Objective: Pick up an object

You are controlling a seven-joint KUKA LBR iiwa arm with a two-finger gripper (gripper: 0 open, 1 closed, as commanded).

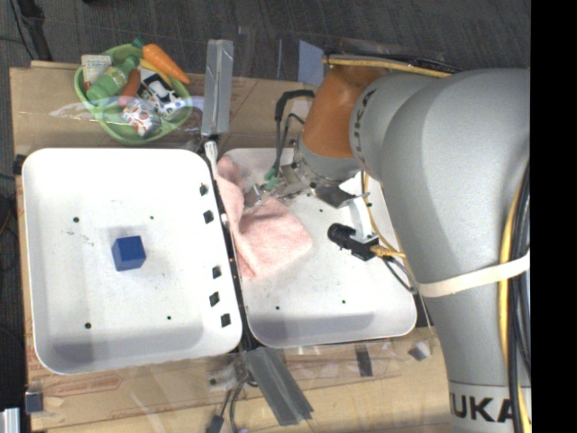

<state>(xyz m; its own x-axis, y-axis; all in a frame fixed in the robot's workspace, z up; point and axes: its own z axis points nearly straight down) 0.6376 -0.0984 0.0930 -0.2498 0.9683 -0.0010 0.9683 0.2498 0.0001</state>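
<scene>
The gripper (268,188) is reaching down into the right bin (361,318), near its far left corner, and its tip is sitting right at the upper edge of the pink cloth (266,233). From here the metal of the tip is blurring into the folds, so I cannot tell how it is set or whether it has any cloth in it at all.

The cloth is lying just under and toward the near side of the gripper, bunched against the wall between the bins, with one strip running up along that wall. It looks soft and floppy, so I judge the best bet is pressing straight down into a thick fold, not the thin edge, closing fully, then lifting slowly enough that the fabric is not sliding out. Staying clear of the dividing wall matters too, since a tip catching on it could spoil the pinch.

A little to the gripper's right a black cable fitting (347,238) is hanging over the bin floor, apart from the cloth.

Well off to the left, in the other bin (54,332), a blue cube (129,252) is sitting alone.

Beyond that bin, a green bowl (122,132) of toys is standing on the bench.
</scene>
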